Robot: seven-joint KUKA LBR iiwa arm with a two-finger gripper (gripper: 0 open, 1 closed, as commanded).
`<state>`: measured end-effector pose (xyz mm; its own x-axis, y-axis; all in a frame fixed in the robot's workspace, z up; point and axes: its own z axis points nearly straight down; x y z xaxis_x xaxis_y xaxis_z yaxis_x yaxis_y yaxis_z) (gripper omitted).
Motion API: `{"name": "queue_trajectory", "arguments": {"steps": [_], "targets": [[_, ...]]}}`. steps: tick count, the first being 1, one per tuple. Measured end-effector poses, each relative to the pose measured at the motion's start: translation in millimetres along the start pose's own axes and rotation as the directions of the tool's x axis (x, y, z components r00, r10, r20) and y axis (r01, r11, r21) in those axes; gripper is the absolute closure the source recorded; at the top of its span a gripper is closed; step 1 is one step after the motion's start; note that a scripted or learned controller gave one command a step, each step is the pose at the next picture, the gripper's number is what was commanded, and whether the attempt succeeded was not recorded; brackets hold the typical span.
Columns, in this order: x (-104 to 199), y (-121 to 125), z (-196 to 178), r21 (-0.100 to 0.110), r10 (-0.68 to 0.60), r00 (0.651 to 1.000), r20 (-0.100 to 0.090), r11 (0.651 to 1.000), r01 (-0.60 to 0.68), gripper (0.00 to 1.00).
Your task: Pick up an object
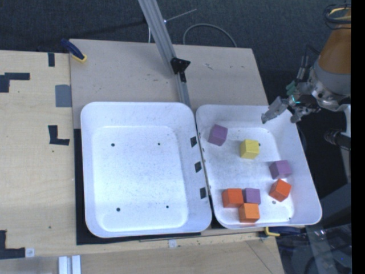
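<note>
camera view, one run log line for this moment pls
arm: gripper above right bin far right edge | held: nothing seen | right bin: seven blocks | yellow block nearest gripper | pick: not yet done

Left bin (pixel 94 119): wide open floor.
Right bin (pixel 302 158): top purple block (pixel 217 135) and yellow block (pixel 249 149) stand apart — room around each.
Right side: purple block (pixel 280 168) just above an orange block (pixel 279 189), tight by the wall.
Front cluster: orange block (pixel 232 197), purple block (pixel 251 196), orange block (pixel 248 212) touching — no gaps.
Middle floor: open.
</note>
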<state>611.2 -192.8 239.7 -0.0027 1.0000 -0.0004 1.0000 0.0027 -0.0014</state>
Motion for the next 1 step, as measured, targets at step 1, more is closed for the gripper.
{"name": "queue_trajectory", "arguments": {"steps": [1], "targets": [[-0.2, -0.1, 0.0, 0.000, 0.000, 1.000, 0.001, 1.000, 0.000, 0.00]]}}
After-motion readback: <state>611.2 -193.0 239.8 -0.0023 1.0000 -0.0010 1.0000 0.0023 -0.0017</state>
